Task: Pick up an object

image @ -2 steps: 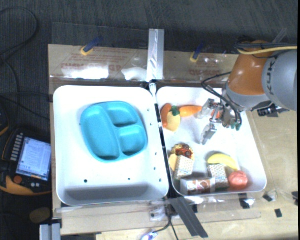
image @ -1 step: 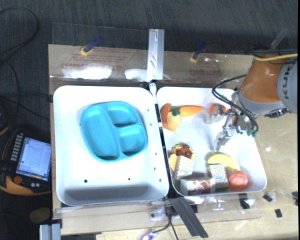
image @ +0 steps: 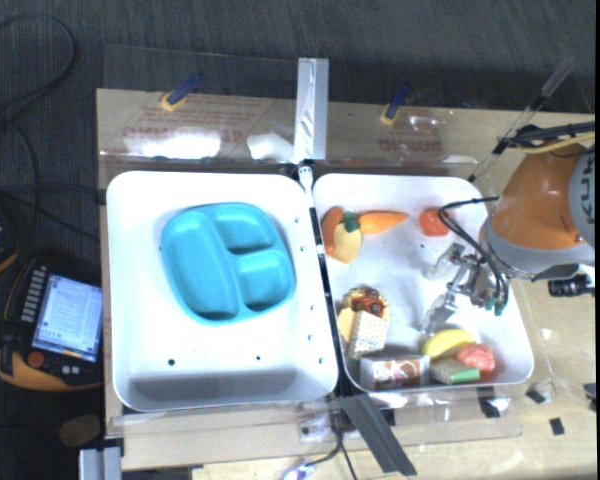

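Gripper [image: 450, 303] hangs low in right bin [image: 400, 190], fingers pointing down toward near wall; whether jaws are spread or pressed together I cannot tell, nothing visibly between them. Nearest candidate: yellow banana-like toy [image: 448, 343], just below and in front of jaws, close but seemingly not touching. Its long axis runs across the bin, roughly left-right, tilted slightly. Red-and-green toy [image: 468, 363] sits touching it on the far side from jaws. Carrot [image: 382, 222] lies well apart, behind jaws. Judgement: short forward-down move needed
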Controlling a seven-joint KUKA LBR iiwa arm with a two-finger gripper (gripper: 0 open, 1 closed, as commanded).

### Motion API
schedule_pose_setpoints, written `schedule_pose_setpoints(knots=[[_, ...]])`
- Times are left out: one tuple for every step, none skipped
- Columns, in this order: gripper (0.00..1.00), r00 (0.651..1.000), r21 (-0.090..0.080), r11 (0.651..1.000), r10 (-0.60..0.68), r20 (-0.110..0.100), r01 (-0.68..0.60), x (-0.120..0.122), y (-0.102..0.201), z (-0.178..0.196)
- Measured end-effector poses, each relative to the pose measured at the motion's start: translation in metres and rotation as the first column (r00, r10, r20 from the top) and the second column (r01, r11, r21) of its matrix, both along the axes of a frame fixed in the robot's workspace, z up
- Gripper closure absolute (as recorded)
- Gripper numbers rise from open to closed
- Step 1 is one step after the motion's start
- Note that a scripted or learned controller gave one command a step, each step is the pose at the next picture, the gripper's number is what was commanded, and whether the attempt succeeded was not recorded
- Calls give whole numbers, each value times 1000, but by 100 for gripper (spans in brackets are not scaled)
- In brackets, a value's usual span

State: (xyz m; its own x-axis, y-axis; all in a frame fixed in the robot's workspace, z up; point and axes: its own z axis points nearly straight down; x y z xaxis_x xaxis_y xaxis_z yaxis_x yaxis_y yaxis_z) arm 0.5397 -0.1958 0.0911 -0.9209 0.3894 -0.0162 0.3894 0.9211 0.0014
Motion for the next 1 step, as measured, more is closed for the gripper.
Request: schedule_pose_setpoints(knots=[[0, 997, 5, 997, -73, 1, 73, 53, 95, 0]])
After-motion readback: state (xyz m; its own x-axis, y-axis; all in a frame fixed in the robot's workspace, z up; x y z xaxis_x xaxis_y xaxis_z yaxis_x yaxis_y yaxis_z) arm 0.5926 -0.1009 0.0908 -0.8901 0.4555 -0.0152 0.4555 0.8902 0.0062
